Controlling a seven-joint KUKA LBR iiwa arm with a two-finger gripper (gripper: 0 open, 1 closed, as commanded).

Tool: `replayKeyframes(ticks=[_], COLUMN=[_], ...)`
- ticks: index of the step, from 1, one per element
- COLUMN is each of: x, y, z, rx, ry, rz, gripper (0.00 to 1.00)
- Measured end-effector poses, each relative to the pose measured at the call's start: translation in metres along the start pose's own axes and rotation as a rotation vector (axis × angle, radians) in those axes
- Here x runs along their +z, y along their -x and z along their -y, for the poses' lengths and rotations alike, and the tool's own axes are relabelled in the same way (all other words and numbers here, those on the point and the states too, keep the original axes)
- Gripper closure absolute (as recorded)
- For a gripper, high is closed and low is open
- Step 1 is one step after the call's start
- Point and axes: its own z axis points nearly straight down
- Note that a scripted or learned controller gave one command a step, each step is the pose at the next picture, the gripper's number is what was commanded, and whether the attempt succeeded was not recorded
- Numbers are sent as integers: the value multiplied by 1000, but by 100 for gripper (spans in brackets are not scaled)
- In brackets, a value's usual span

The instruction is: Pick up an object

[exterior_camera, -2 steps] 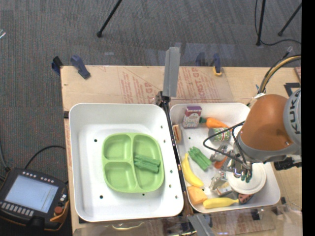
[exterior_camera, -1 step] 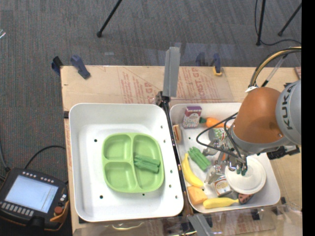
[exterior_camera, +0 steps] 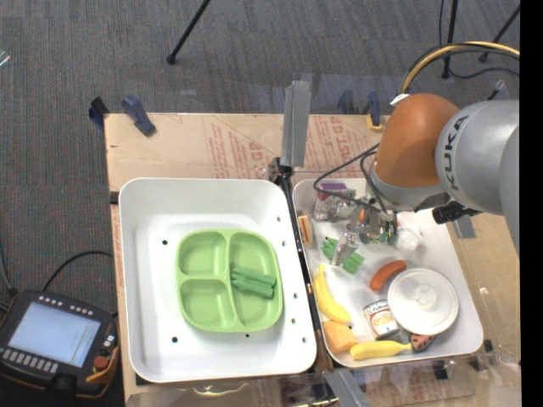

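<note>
The gripper (exterior_camera: pixel 348 248) hangs over a small green block (exterior_camera: pixel 353 262) near the right bin's (exterior_camera: pixel 471 312) left wall; light, stiff, graspable across its sides; I cannot tell its pincer state

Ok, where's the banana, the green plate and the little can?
banana (exterior_camera: pixel 329 297), camera view, middle of its yellow curve.
green plate (exterior_camera: pixel 204 257), camera view, bare upper-left compartment.
little can (exterior_camera: pixel 381 317), camera view, its labelled side.

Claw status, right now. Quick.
Claw: low in the right bin, over the green block; open or shut cannot be told.
</note>
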Motion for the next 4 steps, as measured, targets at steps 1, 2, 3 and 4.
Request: replayKeyframes(ticks=[1, 2, 3, 4], x=[0, 0, 0, -9], y=[-66, -15, -124, -124], z=[53, 11, 25, 24], rx=[112, 162, 178, 176], ry=[-2, 0, -2, -1], rz=[-1, 0, -3, -3], gripper=[0, 0, 0, 100])
